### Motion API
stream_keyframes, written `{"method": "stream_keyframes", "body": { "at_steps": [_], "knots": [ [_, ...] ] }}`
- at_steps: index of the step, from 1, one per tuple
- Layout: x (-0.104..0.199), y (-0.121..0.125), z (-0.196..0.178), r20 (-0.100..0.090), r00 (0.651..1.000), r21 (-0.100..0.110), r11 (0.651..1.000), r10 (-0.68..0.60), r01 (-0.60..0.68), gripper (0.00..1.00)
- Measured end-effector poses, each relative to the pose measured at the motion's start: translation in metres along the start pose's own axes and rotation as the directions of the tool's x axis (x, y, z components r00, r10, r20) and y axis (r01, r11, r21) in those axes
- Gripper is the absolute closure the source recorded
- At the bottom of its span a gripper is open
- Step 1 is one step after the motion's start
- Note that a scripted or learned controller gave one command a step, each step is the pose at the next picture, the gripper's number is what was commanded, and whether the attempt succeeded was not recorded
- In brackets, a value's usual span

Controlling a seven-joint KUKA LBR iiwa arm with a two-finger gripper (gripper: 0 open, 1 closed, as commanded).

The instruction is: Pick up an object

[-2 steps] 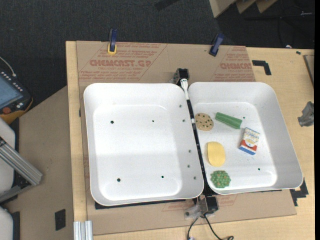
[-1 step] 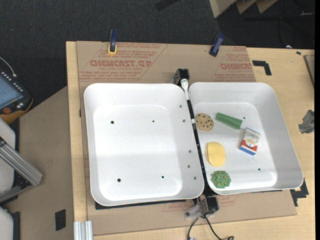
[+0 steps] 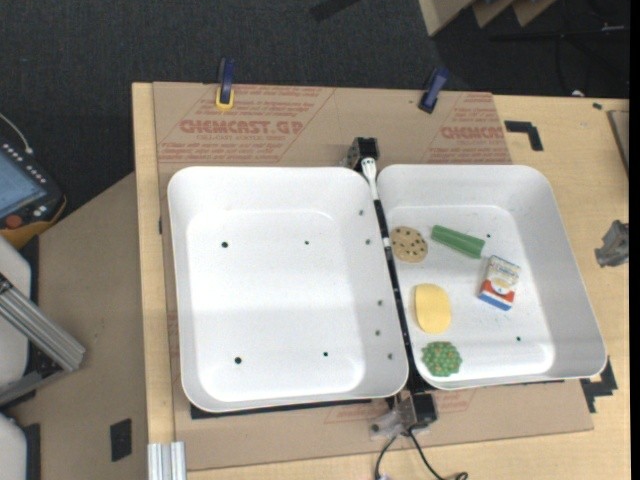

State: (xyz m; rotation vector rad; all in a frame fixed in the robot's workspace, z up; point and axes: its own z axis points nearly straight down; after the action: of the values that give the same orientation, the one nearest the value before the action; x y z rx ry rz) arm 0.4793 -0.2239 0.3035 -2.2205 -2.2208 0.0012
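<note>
The right bin (image 3: 556,218) holds several small objects. A round speckled cookie (image 3: 408,243) lies near the bin's left wall. Just right of it lies a green cylinder (image 3: 457,240), slanted. A small white carton with red and blue print (image 3: 499,282) sits further right, toward the middle. A yellow oval piece (image 3: 433,308) lies below the cookie. A bumpy green lump (image 3: 441,358) rests near the front wall. All of them lie apart from one another.
The left bin (image 3: 200,298) stands beside the right one, on a cardboard sheet (image 3: 300,118) held by two clips at the back. A small grey shape (image 3: 612,244) pokes in at the right edge, off the bins. A cable (image 3: 400,448) trails at the front.
</note>
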Motion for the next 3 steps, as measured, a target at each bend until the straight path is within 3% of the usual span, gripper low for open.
{"method": "stream_keyframes", "body": {
  "at_steps": [1, 2, 3],
  "knots": [
    [0.023, 0.001, -0.108, 0.005, 1.0, -0.014, 1.0, -0.004, 0.004, 1.0],
    [-0.001, -0.001, -0.066, 0.0, 1.0, 0.002, 1.0, 0.003, -0.003, 1.0],
    [0.068, 0.0, -0.056, -0.002, 1.0, 0.001, 1.0, -0.006, 0.006, 1.0]
  ]
}}
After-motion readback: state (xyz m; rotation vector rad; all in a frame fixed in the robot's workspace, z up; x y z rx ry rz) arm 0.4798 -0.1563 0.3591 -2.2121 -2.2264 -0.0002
